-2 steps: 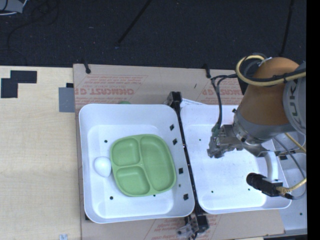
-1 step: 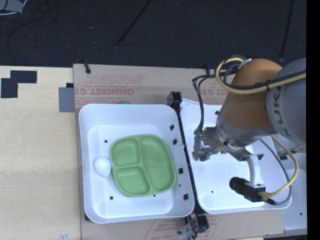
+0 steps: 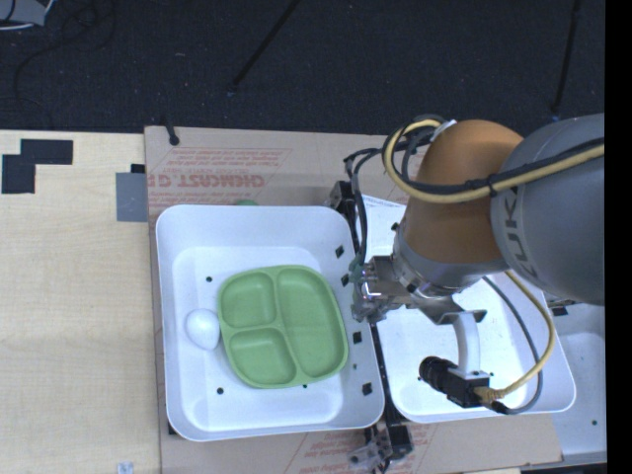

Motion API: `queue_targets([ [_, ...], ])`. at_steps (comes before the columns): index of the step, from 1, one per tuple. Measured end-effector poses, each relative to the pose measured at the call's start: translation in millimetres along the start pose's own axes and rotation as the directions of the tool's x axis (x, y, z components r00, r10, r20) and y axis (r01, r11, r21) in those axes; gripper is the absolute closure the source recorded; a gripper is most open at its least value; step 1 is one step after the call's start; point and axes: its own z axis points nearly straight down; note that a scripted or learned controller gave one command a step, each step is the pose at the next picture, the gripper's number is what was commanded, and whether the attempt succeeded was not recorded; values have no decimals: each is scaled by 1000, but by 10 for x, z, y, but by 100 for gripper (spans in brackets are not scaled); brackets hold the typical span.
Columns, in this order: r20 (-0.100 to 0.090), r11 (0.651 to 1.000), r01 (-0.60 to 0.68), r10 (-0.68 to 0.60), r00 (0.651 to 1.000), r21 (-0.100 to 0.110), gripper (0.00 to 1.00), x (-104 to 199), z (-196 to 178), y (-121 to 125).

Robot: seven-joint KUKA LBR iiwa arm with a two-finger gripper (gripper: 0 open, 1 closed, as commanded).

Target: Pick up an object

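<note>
Gripper [image 3: 367,299] hung over the divider between the bins, finger state apparently hidden; tray [image 3: 281,326] and ball [image 3: 202,328] lay to its left.

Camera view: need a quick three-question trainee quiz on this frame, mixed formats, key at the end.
1. True or false: the green divided plate lies in the left bin.
2. Multiple choice: the white egg-shaped object sits A) on the plate's left edge side, B) in the right bin, C) on the cardboard.
3. Fill in: the plate has ___ compartments.

Key: 1 true; 2 A; 3 three.
</note>
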Motion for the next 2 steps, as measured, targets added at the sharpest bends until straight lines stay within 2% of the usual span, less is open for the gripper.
queue_targets([
  [1, 1, 1000, 1, -1, 1000, 2, 100, 525, 171, -1],
  [2, 3, 1000, -2, 2, 1000, 1, 0, 506, 162, 1],
])
